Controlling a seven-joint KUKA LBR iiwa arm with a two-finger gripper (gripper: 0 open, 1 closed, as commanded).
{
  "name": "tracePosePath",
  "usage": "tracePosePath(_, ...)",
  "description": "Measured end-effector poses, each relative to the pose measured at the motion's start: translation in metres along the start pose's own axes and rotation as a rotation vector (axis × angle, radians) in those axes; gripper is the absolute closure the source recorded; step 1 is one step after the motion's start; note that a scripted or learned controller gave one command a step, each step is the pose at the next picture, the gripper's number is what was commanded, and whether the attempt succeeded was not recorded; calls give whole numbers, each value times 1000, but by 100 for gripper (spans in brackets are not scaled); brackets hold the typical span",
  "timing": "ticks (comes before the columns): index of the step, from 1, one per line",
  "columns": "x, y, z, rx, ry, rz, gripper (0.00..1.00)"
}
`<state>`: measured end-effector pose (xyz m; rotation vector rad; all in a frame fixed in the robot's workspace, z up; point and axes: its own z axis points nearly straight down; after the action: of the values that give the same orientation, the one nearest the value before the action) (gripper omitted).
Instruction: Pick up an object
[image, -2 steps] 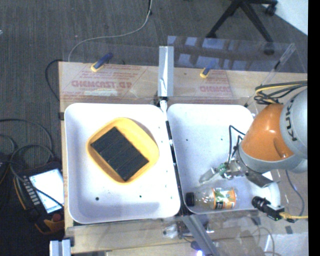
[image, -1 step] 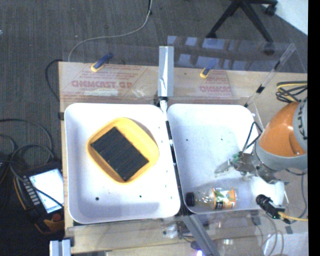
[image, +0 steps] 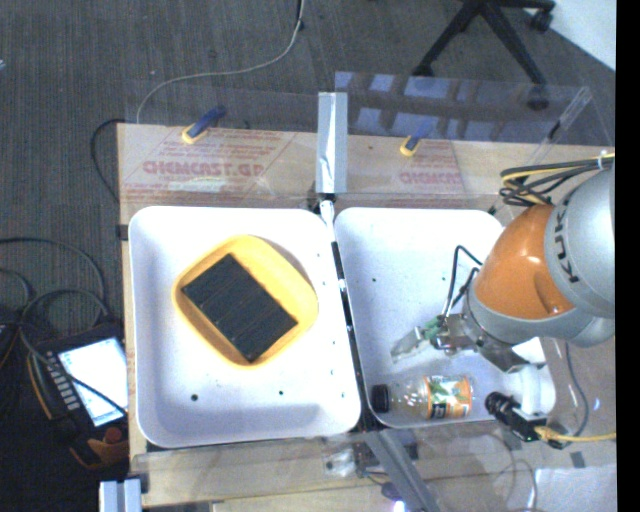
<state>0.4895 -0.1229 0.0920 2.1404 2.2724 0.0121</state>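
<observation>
One clear bottle (image: 425, 396) with orange label, illegible, hand (image: 415, 342) above it, grip state unclear

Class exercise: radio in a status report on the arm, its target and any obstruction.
Tool low over right bin, grip state unreadable. Bottle lying flat by near wall, not held. Yellow dish in left bin. Nothing blocking.
</observation>
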Motion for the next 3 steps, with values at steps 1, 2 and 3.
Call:
tracePosePath(1, -38, -8, -30, 22, 5, 264, 0)
tracePosePath(2, -90, -10, -64, 22, 8, 16, 0)
tracePosePath(3, -34, -5, 1, 9, 4, -140, 0)
